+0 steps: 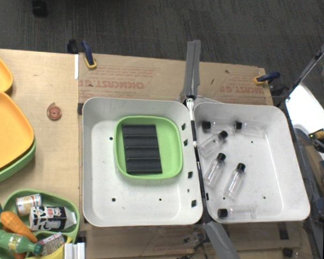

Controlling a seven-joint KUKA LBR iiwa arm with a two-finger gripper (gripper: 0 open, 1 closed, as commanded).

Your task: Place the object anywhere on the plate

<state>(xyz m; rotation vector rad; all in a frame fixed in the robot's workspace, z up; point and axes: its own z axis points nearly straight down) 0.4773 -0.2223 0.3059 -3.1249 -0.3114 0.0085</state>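
Pincer: grasp state could not be told.
Vials (235, 179): lay loose right of green plate (175, 148), awaiting pickup.

One fixed camera looks down slantwise on both white bins (90, 166).

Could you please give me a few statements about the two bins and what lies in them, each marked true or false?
1. The green plate sits in the left bin. True.
2. A dark ridged block lies on the plate. True.
3. The clear vials lie on the plate. False: they lie in the right bin.
4. The vials have white caps. False: the caps are black.
5. Orange plates lie left of the bins. True.
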